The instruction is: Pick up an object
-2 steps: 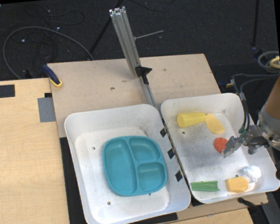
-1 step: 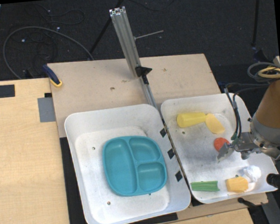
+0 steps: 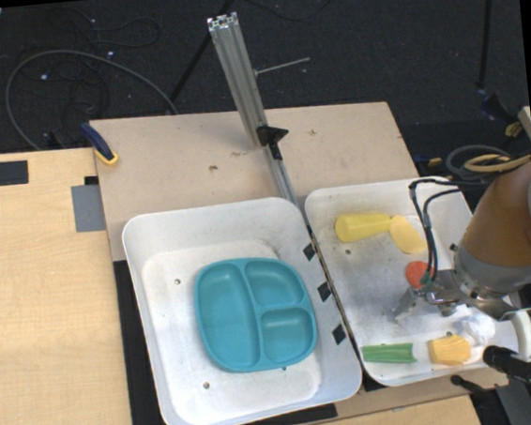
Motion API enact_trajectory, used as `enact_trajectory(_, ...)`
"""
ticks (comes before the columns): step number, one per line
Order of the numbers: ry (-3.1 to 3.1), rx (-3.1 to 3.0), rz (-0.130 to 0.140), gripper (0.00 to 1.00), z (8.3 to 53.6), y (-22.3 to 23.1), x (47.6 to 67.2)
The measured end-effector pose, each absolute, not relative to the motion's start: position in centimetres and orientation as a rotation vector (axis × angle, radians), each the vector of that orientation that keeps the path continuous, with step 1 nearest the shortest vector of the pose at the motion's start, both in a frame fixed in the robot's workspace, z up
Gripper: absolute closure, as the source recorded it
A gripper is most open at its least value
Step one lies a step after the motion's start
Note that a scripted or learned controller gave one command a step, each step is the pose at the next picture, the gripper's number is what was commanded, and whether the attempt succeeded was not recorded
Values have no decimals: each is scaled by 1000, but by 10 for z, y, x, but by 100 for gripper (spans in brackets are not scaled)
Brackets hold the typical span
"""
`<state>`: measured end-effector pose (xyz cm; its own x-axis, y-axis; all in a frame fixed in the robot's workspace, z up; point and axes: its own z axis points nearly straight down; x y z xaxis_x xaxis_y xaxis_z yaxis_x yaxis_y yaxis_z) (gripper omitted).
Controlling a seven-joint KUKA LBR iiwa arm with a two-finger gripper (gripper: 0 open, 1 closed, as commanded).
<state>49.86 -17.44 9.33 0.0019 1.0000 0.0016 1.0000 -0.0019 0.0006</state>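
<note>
Gripper: the gripper [image 3: 409, 307] is down inside the right bin [image 3: 364, 208], near the middle of its right half, at the end of the grey arm with its orange band [image 3: 505, 227].
Gripper state: its metal fingers are low over the bin floor; whether they are spread or closed cannot be told, and nothing can be seen between them.
Nearest thing: a small red-orange object [image 3: 417, 272] lies just beside the gripper, toward the bin's far edge, partly covered by cable and wrist.
Other candidates: a yellow toy [image 3: 378, 228] lies near the far edge of the right bin; a green piece [image 3: 389, 354] lies along the near edge; a yellow-orange block [image 3: 451, 350] sits by the near right corner, beside something white.
Handling: these all look like small, light plastic toys, stiff enough for a firm pinch and probably smooth, so likely to slip. The red-orange one is best taken across its narrow width; the green piece across its short side, at mid-length.
Left bin: the left bin [image 3: 157, 256] holds a teal divided tray [image 3: 254, 312] at its centre, broad and flat, a poor fit for two fingers.
</note>
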Motion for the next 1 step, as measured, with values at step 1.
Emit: enact_trajectory(1,-2217,-2224,-5,0,95,-176,501)
